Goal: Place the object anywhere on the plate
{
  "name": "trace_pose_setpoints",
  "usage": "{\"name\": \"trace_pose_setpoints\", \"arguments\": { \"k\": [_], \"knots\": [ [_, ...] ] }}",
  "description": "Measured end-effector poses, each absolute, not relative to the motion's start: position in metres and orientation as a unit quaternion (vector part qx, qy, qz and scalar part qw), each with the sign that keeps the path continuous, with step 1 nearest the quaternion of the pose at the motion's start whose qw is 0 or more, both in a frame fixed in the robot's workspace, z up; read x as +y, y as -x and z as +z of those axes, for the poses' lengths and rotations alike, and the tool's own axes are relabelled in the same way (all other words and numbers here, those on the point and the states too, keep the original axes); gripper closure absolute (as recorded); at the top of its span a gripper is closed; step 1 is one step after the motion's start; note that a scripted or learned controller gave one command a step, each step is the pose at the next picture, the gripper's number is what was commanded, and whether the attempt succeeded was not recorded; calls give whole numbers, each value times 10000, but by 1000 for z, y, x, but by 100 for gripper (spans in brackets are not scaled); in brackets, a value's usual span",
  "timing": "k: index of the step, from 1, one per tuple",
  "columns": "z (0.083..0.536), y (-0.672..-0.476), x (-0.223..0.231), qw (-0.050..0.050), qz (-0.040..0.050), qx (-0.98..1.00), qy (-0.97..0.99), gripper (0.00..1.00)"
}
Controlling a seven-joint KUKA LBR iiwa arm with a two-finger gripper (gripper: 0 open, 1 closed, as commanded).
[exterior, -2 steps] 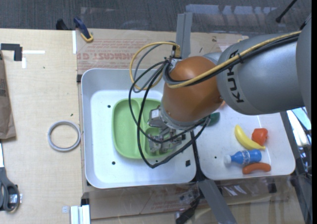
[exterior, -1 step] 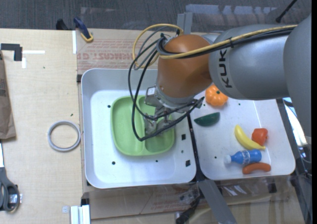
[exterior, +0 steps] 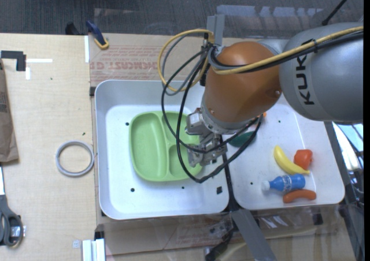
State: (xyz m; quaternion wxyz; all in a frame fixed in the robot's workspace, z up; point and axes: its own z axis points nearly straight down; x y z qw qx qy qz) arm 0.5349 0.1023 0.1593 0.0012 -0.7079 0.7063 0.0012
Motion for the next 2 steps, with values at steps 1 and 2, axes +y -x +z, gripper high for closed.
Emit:
{"name": "trace_pose_setpoints", "arguments": {
  "k": [1, 2],
  "knots": [
    [168, -536, 103, 28, 24, 7088, 7054, 100],
    [177, -537, 103, 47, 33, 7113, 7028, 100]
  ]
}}
